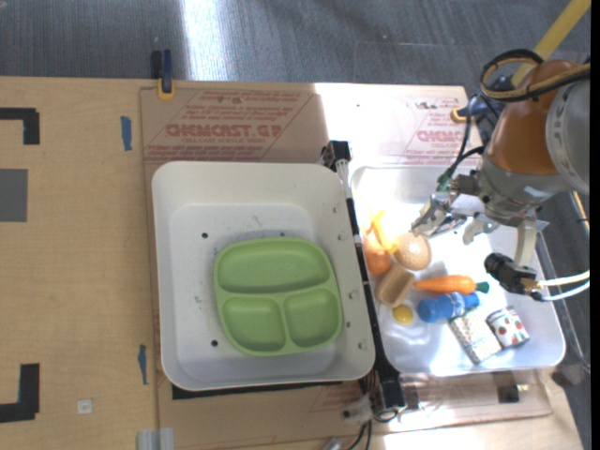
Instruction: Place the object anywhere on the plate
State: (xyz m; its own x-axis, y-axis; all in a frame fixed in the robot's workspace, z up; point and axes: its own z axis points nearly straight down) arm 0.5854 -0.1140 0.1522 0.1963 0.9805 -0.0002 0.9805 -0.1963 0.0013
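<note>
Right bin (544, 345): carrot (446, 284) lies level, tip pointing right.

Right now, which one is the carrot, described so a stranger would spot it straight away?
Look in the right bin, among the cluster of toys. The carrot lies flat just above the blue bottle: the lone long, thin orange piece with a green tip.

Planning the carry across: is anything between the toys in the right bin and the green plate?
Only the bins' adjoining walls lie between the toy pile and the green plate. The plate's compartments hold nothing. The claw is above the right bin.
</note>
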